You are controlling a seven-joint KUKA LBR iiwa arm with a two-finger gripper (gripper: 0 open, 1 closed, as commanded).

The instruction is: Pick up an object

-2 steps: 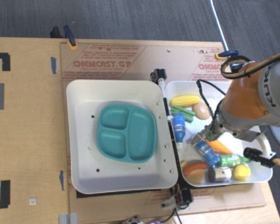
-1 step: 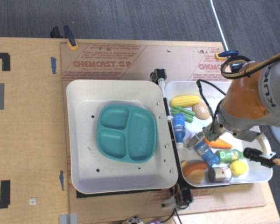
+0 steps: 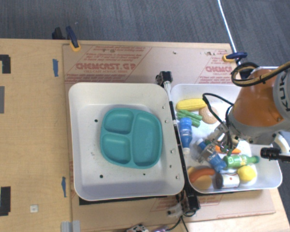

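Brown cardboard bench [image 3: 29,129], glossy white bins, teal sectioned plate [image 3: 131,137], hand [image 3: 217,144] among plastic toys, grip unclear.

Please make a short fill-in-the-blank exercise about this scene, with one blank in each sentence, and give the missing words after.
1. The teal divided plastic tray lies in the ____ white bin.
2. The yellow plastic corn cob lies in the ____ white bin.
3. The gripper is over the ____ bin.
4. The tray has ____ compartments.

Missing words: left; right; right; three
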